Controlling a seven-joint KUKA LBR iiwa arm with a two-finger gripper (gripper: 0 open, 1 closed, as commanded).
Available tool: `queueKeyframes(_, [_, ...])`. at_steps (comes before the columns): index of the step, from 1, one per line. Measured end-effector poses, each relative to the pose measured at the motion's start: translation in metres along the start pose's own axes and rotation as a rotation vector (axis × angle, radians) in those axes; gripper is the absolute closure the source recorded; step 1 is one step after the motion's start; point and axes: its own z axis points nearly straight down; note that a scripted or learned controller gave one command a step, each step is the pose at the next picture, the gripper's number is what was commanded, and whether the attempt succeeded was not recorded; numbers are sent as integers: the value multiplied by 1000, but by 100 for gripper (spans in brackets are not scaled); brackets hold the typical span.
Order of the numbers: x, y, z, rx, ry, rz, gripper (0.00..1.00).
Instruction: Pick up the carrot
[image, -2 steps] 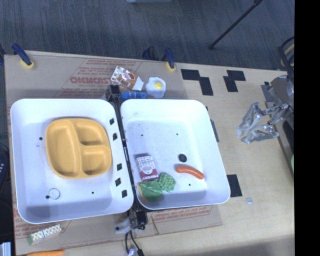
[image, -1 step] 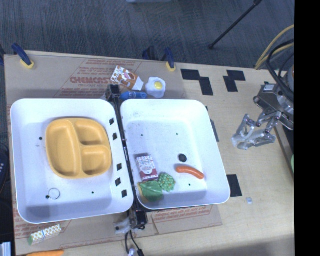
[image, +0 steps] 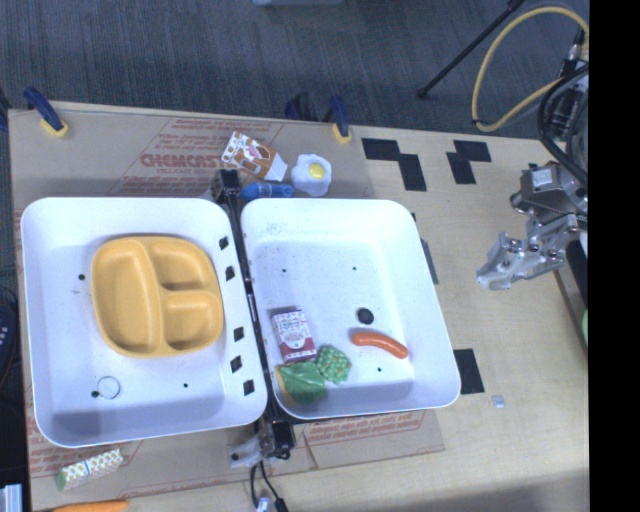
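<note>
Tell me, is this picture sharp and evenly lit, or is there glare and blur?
Camera view: light is soft and even; the carrot reads clearly in the right bin, with faint shadows along the walls; the gripper at the right looks slightly blurred; small print on packets is unreadable.

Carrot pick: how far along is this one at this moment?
Nothing looks done yet. The small orange carrot lies on the floor of the right shallow white bin, near its front, beside the green leafy vegetable toys. The metal two-finger gripper sits over the bench, outside the bin's right wall, with nothing between its fingers. Approach, grasp and lift all remain.
</note>
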Motion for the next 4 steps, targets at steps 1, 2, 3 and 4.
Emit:
queueKeyframes(1, [3, 11, -15, 0, 0, -347, 100])
queueKeyframes(2, [3, 10, -26, 0, 1, -347, 100])
queueKeyframes(3, [2, 10, -37, 1, 2, -347, 100])
queueKeyframes(4, [2, 9, -47, 1, 2, -347, 100])
